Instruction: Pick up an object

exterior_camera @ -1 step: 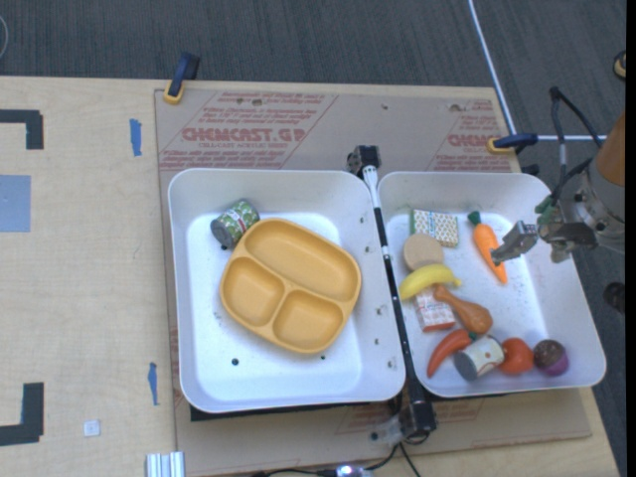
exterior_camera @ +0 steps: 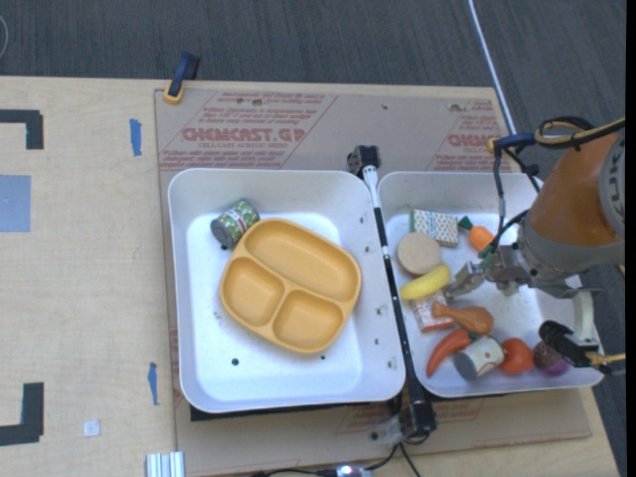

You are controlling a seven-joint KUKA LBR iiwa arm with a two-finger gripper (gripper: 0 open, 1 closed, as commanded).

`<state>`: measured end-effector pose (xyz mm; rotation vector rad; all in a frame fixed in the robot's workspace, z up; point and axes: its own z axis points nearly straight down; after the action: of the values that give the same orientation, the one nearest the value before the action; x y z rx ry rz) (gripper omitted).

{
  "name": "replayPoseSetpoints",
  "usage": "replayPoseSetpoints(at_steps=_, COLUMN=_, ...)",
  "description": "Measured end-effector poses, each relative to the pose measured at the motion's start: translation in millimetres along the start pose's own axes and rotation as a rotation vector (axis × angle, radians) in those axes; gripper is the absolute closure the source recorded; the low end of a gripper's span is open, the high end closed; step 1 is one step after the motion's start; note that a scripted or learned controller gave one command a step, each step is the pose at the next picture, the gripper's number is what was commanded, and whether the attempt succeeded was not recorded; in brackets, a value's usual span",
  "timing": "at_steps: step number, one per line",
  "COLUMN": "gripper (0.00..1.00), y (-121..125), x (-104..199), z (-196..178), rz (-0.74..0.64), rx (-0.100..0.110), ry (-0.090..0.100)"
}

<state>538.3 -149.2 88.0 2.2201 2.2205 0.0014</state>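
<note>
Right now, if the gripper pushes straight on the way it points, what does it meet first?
Probably the yellow banana: the gripper points leftward across the right bin, its tip just beside it. Height is unclear, so it might pass over.

My gripper hangs low in the right bin, just beside the banana and above the chicken leg. The yellow divided plate lies in the left bin.

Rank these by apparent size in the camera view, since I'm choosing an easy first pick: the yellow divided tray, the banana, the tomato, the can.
1. yellow divided tray, clearly largest
2. banana and can: look alike, unranked
3. tomato, smallest
</note>
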Motion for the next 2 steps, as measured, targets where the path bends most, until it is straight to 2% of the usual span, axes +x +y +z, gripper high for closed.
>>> replayPoseSetpoints(at_steps=1, gripper=0.00, y=-43.7, x=37.4, z=-0.7, rz=0.008, rx=-0.017, ry=-0.016)
replayPoseSetpoints(at_steps=2, gripper=1.00, y=-43.6, x=41.3, z=-9.3, rz=0.005, rx=-0.012, ry=-0.008)
